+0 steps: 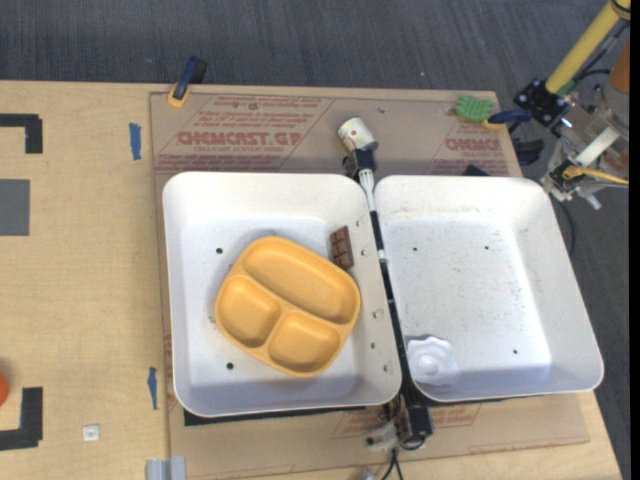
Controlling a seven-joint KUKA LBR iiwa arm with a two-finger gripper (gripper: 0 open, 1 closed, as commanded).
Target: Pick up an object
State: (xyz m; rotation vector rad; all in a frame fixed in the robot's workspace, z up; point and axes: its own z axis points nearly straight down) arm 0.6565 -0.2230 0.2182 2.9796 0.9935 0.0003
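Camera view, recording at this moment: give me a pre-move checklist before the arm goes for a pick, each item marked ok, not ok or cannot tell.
1. A pickable object lies in the left bin: ok, a yellow divided tray sits there, tilted relative to the bin walls.
2. Smaller option nearby: ok, a small brown block lies by the left bin's right wall, close to the tray's upper corner.
3. Right bin has a target: ok, a small white object sits in its near left corner.
4. Arm above a bin: not ok, the arm sits at the top right, outside both bins.
5. Gripper open and ready: cannot tell.
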